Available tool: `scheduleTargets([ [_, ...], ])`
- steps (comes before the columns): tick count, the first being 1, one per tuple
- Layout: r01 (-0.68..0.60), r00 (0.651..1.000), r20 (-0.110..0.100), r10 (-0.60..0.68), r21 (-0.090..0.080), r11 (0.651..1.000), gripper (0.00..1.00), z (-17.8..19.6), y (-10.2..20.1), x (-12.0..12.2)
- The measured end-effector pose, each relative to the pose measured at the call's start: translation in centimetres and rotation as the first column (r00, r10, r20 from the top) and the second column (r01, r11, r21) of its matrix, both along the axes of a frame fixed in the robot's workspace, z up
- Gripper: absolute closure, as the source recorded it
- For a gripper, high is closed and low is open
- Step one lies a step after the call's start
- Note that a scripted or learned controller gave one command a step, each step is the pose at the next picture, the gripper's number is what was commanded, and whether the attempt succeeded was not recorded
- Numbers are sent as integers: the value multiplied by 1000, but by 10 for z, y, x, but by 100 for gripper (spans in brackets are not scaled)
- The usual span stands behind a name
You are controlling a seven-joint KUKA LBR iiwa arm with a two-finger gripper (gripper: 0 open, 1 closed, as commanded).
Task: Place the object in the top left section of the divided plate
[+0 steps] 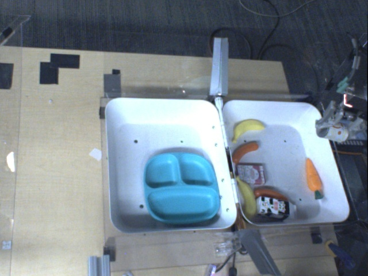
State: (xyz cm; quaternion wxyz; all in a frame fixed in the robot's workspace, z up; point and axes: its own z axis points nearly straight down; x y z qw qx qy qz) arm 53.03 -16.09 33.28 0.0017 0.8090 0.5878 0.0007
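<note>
Plate first — the blue divided plate sits low in the left bin, its two small sections on the far side, so the target section lies at its upper left. Across the divider, the right bin holds the candidates: a dark packet nearest, a small pouch, a red sausage, a yellow banana farther back, and a carrot lying lengthwise by the right wall. Farthest right, the gripper hangs over the bin's rim — whether spread or closed I cannot tell, and nothing shows in it. The carrot is nearest it, just below.
</note>
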Motion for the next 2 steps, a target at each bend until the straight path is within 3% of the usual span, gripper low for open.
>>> scheduleTargets([
  [1,-60,998,-4,60,2,998,100,-105,-29,-42],
  [2,-31,1000,-2,31,0,1000,100,-60,-35,-42],
])
